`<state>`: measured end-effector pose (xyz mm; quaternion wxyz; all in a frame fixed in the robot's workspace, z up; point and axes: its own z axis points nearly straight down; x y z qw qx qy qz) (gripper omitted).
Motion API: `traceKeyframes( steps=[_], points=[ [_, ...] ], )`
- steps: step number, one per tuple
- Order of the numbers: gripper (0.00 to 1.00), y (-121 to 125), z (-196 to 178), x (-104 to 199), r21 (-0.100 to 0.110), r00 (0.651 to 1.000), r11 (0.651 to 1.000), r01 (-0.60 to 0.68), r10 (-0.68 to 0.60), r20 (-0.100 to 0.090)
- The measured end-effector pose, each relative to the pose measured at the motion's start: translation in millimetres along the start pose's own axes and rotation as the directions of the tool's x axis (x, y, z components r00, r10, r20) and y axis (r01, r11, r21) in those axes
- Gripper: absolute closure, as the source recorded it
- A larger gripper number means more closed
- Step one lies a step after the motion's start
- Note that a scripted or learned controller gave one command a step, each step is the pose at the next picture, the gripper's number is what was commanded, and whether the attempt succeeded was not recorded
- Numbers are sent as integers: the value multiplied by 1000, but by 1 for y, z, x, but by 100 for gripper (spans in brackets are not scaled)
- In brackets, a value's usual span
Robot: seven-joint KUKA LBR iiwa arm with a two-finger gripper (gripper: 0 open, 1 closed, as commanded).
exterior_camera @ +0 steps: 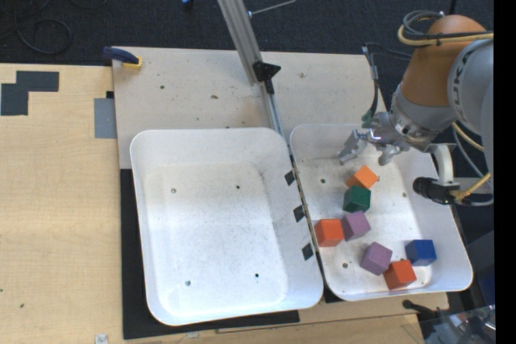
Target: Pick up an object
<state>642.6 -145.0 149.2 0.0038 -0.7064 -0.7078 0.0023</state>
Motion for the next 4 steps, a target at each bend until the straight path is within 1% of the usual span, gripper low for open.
traceKeyframes(
  steps=[1, 2, 3, 4],
  points=[
    [0, -1, 54, 1, 0, 1000, 1000, -1, 1, 1],
    [100, 0, 41, 0, -5, 1000, 1000, -3, 3, 1],
    [100, 0, -23, -3, -13, 1000, 1000, -5, 5, 3],
    [100, 1, -66, -5, -12, 1000, 1000, -3, 3, 3]
  ],
)
